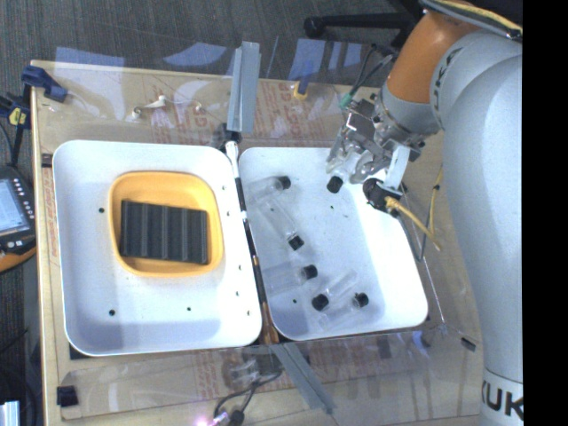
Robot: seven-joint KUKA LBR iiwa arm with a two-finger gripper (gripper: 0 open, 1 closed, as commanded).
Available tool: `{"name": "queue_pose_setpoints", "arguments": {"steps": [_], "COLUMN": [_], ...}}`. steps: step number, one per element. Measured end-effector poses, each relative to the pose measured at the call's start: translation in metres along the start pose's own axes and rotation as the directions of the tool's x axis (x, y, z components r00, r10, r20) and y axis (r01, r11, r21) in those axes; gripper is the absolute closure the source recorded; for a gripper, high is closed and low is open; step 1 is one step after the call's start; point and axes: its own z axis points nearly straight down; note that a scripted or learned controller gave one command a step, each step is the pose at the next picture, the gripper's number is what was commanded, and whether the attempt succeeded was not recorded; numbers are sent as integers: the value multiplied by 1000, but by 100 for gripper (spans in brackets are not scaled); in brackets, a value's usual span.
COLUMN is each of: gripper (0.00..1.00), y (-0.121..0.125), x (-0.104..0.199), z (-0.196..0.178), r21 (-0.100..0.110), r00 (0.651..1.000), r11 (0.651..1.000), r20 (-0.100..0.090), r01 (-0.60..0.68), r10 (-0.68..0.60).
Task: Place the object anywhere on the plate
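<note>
Gripper (348,169) over the right bin (404,264); hold unclear, perhaps touching a capped vial (335,184). "KU" (502,401) marks the arm.

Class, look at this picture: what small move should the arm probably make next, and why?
Probably lower the hand onto a clear vial in the right bin below it. The vials lie loose in that bin, while the yellow plate in the left bin bears only a dark ridged block.
</note>
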Motion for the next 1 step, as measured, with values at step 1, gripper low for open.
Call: {"name": "queue_pose_setpoints", "arguments": {"steps": [1], "gripper": [100], "y": [-43], "x": [33], "z": [15], "r21": [3], "r00": [978], "r11": [978], "r20": [1], "r01": [210], "r10": [-210]}}
